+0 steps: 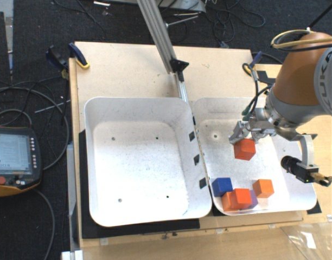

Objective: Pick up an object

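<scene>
- Two white bins sit side by side on the bench, the left bin [101, 118] showing a bare speckled floor and the right bin [215, 112] carrying the blocks.
- Reaching in from the right, the arm [301, 85] hangs over the right bin, orange band bright above the wrist.
- Its gripper [245, 136] is closed around the top of a red-orange block [244, 150], fingers pinching it on either side, and the block looks lifted clear of the bin floor.
- Down at the near edge of that same bin, a blue block [222, 186] sits just beside an orange block [239, 198], touching or nearly so.
- Something purple peeks out from behind that orange one; too little shows to name it.
- Another small orange block [263, 188] rests a little to the right, near the rim.
</scene>
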